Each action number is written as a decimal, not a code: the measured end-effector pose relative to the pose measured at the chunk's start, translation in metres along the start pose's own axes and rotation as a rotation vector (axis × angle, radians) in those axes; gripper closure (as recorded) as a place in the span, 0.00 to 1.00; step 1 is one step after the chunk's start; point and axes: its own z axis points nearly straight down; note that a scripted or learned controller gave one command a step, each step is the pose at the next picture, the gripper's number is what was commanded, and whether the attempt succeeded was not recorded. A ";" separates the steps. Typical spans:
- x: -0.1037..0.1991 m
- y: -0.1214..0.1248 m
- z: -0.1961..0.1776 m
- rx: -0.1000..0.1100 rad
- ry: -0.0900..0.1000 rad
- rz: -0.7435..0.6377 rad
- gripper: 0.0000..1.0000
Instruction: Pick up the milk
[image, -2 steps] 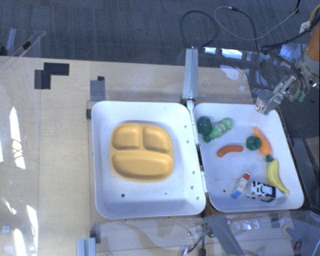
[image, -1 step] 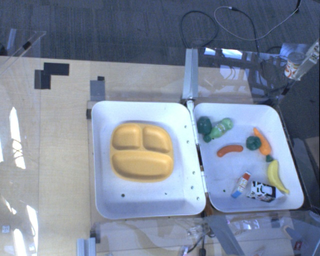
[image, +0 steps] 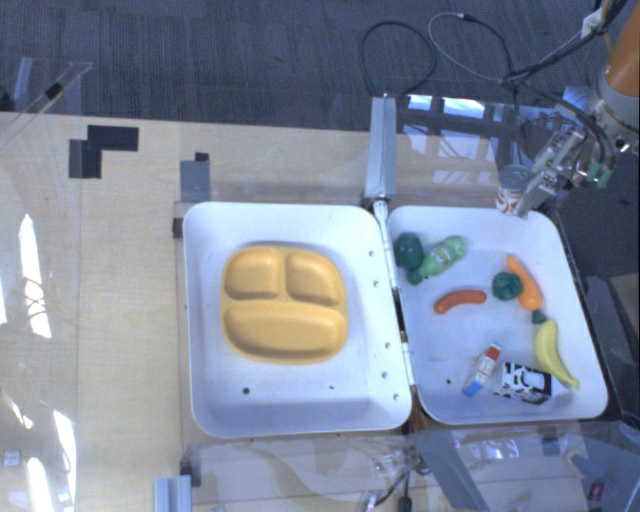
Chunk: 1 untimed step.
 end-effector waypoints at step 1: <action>0.012 0.021 -0.112 -0.001 -0.004 -0.092 1.00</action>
